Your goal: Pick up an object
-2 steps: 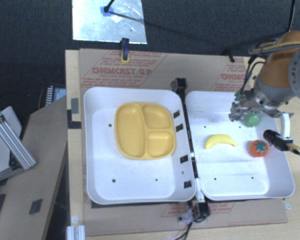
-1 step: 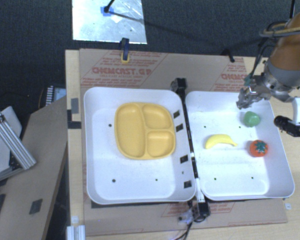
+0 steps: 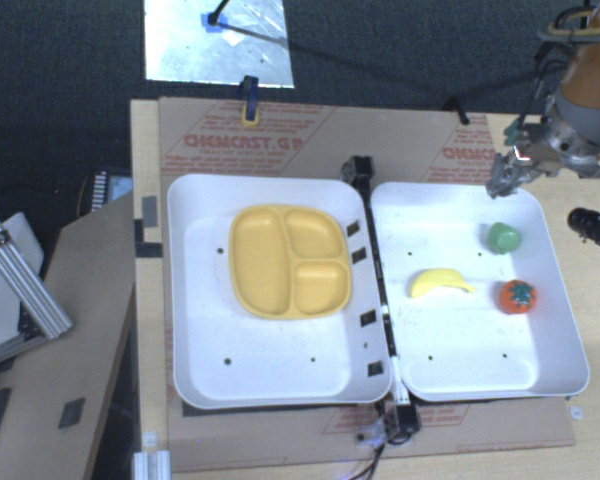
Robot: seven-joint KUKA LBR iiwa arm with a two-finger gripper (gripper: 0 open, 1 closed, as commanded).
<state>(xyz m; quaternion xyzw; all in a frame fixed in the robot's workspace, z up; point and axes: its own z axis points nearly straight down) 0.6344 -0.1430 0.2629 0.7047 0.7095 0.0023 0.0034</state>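
Note:
The right bin (image 3: 450,368) holds a yellow banana (image 3: 441,284) near its middle, a green round object (image 3: 503,237) toward the far right, and a red tomato-like ball (image 3: 517,297) by the right wall. My gripper (image 3: 503,180) hangs over the bin's far right corner, a little beyond the green object and apart from it. Nothing shows between its fingertips.
A yellow divided plate (image 3: 288,261) lies in the left bin (image 3: 210,358). Black clips (image 3: 375,288) run along the seam between the bins. A cardboard sheet (image 3: 280,138) underlies both bins, with a shiny foil square (image 3: 217,26) behind it.

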